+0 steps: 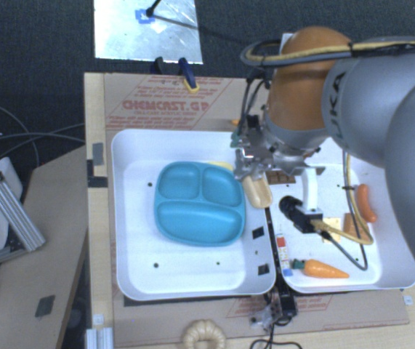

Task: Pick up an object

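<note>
Sitting in the left bin [131,267] is a blue plate [198,203]. Just right of it, the pincer [254,173] seems to pinch a tan bun [257,192] over the wall between the bins. Lifting slowly and straight up should keep it from slipping.

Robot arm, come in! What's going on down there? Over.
Gripper low over the divider between the bins. Tan bread-roll thing right under it, grasp unconfirmed. Blue tray close on its left.

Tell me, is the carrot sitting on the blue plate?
No, the carrot lies in the right bin, while the blue plate sits in the left bin.
</note>
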